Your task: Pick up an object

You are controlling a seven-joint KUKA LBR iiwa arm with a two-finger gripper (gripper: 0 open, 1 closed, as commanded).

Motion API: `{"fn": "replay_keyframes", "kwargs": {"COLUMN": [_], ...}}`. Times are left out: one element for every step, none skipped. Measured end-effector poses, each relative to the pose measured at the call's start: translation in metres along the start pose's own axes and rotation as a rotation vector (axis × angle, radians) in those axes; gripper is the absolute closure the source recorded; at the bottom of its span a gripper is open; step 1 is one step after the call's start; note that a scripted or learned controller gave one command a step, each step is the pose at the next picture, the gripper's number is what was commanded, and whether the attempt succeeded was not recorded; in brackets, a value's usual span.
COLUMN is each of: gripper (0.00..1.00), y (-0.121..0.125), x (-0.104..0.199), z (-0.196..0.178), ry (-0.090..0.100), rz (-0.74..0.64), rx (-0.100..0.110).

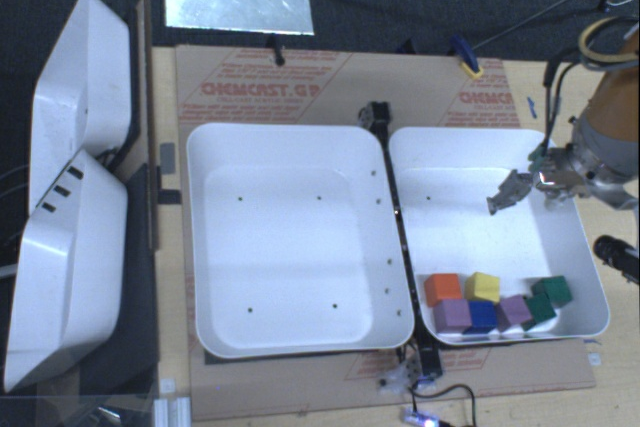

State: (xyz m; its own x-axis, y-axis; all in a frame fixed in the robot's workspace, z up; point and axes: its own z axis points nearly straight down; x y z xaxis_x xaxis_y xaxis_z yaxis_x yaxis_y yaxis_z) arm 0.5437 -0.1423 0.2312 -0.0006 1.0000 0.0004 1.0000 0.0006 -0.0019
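Seven small blocks (pixel 495 302), orange, yellow, blue, green and three purple, cluster at the near edge of the right bin (pixel 570 235); the gripper (pixel 510 192) hangs above that bin's middle, apart from them, fingers spread and grasping nothing.

Two bins (pixel 290 140), six blocks (pixel 482 287)

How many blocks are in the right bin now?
6, clustered along the near wall: orange block, yellow block, purple block, blue block, pink block, green block. Others may hide beneath.
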Motion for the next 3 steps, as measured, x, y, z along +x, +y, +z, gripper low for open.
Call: {"fn": "replay_keyframes", "kwargs": {"gripper": [0.00,0.00,1.00], "y": [0.000,0.003,0.005], "x": [-0.008,-0.014,-0.014], "z": [0.059,0.104,0.091], "ry": [0.000,0.000,-0.001], "rz": [0.001,0.001,0.001], "rx": [0.002,0.001,-0.004]}}
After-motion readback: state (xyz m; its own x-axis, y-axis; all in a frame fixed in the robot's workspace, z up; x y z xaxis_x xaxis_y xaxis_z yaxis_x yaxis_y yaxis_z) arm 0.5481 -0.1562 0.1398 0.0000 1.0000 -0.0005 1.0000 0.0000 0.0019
